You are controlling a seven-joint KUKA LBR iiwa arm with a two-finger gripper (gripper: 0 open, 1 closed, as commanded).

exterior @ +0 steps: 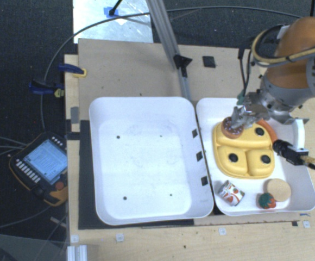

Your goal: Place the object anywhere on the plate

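Two shallow white bins are shown side by side on the bench (136, 64). The left bin (144, 159) is seen beside the right bin (304, 192), in which the yellow sectioned plate (244, 151) is contained. The grey arm (293, 86) with its orange band is seen reaching in from the right, and its gripper (239, 118) is placed over the plate's upper left section. A small round brownish object (233, 128) is seen at the fingertips, resting on that section; whether it is pinched cannot be told. A tan disc (279, 188), a small can (231, 193) and a strawberry-like piece (266, 200) are seen near the bin's front wall.
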